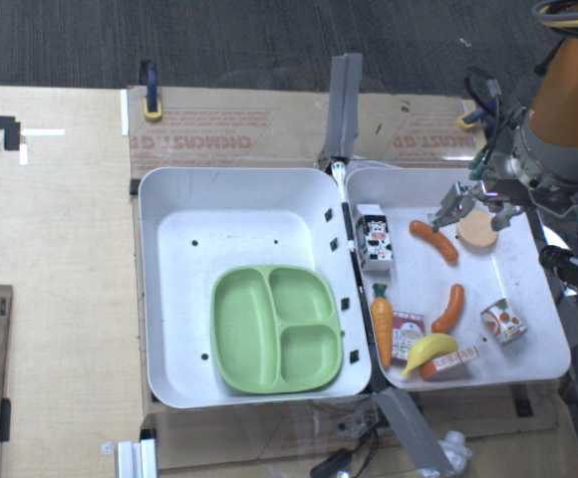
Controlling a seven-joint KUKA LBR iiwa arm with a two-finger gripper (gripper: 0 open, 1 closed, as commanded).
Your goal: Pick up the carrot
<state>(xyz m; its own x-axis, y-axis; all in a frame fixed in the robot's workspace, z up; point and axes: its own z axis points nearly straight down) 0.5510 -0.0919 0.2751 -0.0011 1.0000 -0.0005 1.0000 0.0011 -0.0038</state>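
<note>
Two bins: white, side by side.
Carrot (381, 329): right bin (538, 366), by its left wall, beside the banana (428, 352).
Gripper (471, 205): fingers spread, holding nothing, over the bin's far side, above a sausage (434, 241).
Left bin (169, 267): green plate (275, 328).

A green divided plate (275, 329) lies in the left bin (169, 197).

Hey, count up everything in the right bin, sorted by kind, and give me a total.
Sausages: 2
Carrot: 1
Banana: 1
Milk carton: 1
Can: 1
Round biscuit: 1
Small red packets: 2
Total: 9
</note>
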